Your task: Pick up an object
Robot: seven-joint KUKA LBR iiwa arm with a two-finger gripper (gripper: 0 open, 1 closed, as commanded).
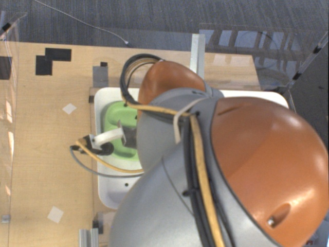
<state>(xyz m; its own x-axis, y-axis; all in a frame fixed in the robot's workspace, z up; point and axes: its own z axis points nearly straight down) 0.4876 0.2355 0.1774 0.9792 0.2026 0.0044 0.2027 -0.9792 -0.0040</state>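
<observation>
A bright green object (114, 118) with a raised rim lies in the left white bin (104, 181), near its left wall. My gripper (127, 134) is down over the right part of the green object, and the arm's wrist hides most of it. I cannot tell whether it touches the object. The arm's grey body and orange band (241, 153) cover the rest of the bin.
A white fitting (107, 137) with yellow and grey cables (85, 151) sticks out left of the wrist, over the bin's left wall. A strip of the right bin's rim (272, 95) shows behind the arm. The wooden bench (46, 138) lies to the left.
</observation>
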